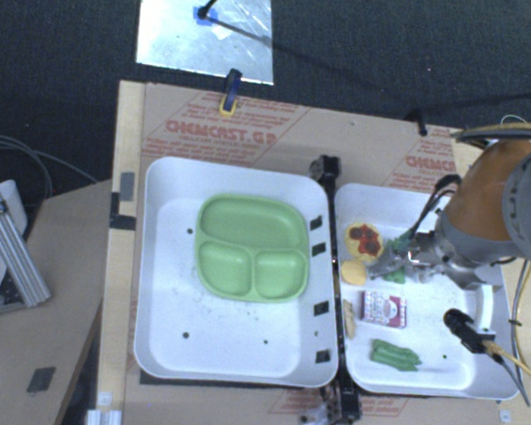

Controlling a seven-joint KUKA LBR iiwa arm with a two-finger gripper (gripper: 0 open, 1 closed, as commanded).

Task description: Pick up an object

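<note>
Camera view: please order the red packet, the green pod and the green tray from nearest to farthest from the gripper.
Measured from the gripper:
1. Red packet, in the right bin just below it.
2. Green pod, lower in the same bin, near the front wall.
3. Green tray, in the left bin, across the divider.

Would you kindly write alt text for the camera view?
A grey arm's gripper hovers low in the right white bin, among small food-shaped toys and a red-and-white packet. The left white bin holds a green three-compartment plastic tray.
</note>
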